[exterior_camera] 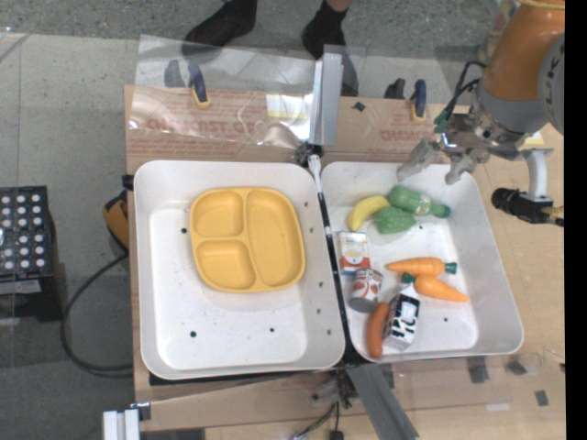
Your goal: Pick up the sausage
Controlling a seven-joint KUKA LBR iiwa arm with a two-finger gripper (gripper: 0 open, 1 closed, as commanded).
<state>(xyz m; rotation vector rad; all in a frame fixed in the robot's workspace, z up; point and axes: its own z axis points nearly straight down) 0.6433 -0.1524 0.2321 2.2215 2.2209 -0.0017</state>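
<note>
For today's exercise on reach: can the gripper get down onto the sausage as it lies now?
Probably, but awkwardly. The sausage lies near the right bin's front left corner, pressed against a small carton with a can close by. The gripper, open, hovers at the far edge.

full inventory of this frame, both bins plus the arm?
bins: 2, white, side by side, left, right
divided plate: 1, yellow, left bin
banana: 1, yellow, right bin, far left part
green vegetables: 2, green, right bin, beside banana
carrots: 2, orange, right bin, middle
carton: 1, white and red, right bin's left edge
can: 1, red and white, below carton
sausage: 1, reddish brown, right bin's near left
black-and-white carton: 1, touching sausage
gripper: 1, grey, above right bin's far edge, open
</note>
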